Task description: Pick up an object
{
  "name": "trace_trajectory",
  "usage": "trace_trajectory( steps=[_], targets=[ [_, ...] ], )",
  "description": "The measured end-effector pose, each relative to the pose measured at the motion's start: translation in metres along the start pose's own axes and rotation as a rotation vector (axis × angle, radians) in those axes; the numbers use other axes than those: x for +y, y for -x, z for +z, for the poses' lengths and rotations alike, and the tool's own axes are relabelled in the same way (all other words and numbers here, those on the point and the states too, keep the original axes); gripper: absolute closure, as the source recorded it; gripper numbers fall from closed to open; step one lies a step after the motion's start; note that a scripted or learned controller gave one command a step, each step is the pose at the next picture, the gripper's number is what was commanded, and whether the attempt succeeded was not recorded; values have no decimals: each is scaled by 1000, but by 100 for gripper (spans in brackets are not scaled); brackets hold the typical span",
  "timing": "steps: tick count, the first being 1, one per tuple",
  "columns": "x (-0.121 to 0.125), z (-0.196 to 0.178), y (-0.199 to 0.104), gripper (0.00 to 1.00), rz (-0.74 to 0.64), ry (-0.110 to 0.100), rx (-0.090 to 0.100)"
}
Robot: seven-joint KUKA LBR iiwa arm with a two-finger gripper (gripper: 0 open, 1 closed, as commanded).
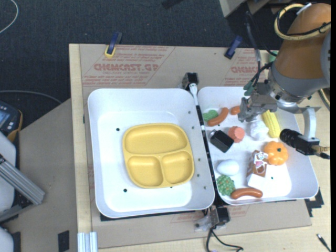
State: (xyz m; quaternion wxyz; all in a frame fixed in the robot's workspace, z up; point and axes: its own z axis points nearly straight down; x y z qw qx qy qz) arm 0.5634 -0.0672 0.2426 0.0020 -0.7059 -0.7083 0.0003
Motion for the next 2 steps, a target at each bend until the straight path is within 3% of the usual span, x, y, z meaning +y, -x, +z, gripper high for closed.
trace_trajectory(
  steps=[1,2],
  targets=[
    [-34,3,-30,100,1,-1,0],
    [-66,15,-81,100,-1,-2,0]
  ],
)
